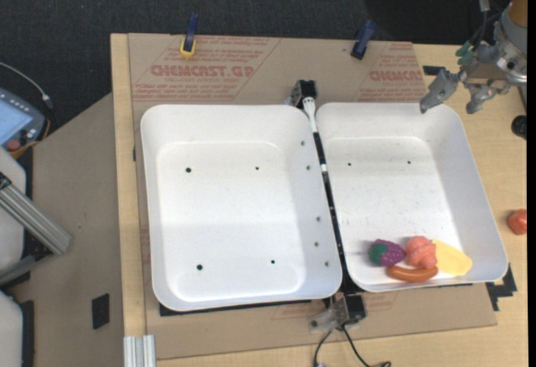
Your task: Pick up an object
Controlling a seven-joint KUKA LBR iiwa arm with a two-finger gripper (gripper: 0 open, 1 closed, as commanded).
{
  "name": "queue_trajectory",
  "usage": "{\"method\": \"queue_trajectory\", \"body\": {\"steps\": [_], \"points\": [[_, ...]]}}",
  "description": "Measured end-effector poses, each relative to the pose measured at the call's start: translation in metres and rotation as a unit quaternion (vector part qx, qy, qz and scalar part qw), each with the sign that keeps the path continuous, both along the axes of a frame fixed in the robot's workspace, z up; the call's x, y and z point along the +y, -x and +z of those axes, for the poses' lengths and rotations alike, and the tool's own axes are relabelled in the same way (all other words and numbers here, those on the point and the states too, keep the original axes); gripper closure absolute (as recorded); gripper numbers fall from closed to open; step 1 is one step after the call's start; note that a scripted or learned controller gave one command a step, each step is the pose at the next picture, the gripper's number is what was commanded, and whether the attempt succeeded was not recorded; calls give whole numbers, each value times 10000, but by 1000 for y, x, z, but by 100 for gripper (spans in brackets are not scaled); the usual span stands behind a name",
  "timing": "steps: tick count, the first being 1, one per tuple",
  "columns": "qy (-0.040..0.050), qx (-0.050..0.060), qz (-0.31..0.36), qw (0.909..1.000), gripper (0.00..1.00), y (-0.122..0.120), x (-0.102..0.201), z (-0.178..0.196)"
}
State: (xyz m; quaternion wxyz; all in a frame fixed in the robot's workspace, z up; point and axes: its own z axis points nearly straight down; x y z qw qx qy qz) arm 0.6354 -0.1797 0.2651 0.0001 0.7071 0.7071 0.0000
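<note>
Nearest, in the front right corner of the right bin (pixel 469 189), lie purple grapes (pixel 386 252), a red sausage (pixel 411 273), a pink toy (pixel 422 250) and a yellow piece (pixel 453 259). Beyond the far rim my pincer (pixel 460 95) hangs spread open, gripping nothing, and the cardboard (pixel 251 64) behind reads "CHEMCAST".

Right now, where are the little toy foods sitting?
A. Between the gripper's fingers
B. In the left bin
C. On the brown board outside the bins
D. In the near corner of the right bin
D. The purple grapes, the orange-red sausage, the pinkish toy and the yellow piece huddle together in the near corner of the right bin, far from the gripper up by the bin's far corner.
</note>
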Motion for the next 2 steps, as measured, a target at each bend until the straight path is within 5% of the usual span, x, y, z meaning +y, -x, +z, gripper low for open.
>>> {"method": "queue_trajectory", "body": {"steps": [1,2], "points": [[-21,58,-6,10000,0,41,22,-90],[-18,9,21,10000,0,91,74,-44]]}}
